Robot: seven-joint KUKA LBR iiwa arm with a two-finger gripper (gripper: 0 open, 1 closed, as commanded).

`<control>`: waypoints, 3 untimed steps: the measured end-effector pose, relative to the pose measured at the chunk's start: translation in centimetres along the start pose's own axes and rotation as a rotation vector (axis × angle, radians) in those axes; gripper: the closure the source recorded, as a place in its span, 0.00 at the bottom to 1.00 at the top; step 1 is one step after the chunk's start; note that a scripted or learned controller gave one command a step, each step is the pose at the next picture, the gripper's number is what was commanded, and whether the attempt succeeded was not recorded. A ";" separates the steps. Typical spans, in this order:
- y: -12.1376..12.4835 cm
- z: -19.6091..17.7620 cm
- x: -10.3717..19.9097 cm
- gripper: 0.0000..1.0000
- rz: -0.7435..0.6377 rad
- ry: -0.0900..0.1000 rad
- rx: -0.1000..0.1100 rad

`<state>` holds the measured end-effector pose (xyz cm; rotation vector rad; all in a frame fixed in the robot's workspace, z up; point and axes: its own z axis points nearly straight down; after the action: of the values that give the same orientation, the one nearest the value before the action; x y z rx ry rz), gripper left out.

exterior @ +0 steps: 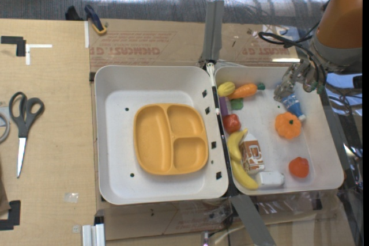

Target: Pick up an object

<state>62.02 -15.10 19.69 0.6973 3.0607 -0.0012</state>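
My gripper (290,88) hangs over the far right part of the right bin (326,141), below the grey arm with its orange band (341,11). A small blue and white object (293,106) lies right beneath it; whether the two touch is unclear. Close by sits an orange pumpkin-like toy (287,126), and a small red-orange fruit (298,167) rests nearer the front. Along the bin's left side lie a lemon (226,89), a carrot (245,90), a red fruit (232,123), a banana (237,161), a brown carton (252,156) and a white block (270,179).
The left bin (109,124) holds a yellow divided plate (171,138). Scissors (23,118) lie on the wooden bench at the far left. A blue-handled clamp (95,19) sits at the back. Cables (282,37) trail behind the right bin.
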 end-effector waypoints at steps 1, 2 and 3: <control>3.7 -7.2 -1.0 1.00 0.124 0.001 0.001; 3.7 -7.2 -1.0 0.00 0.124 0.002 0.001; -1.4 7.5 -2.9 0.00 0.148 0.003 0.002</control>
<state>64.10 -17.61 12.20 0.9233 3.0040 -0.0024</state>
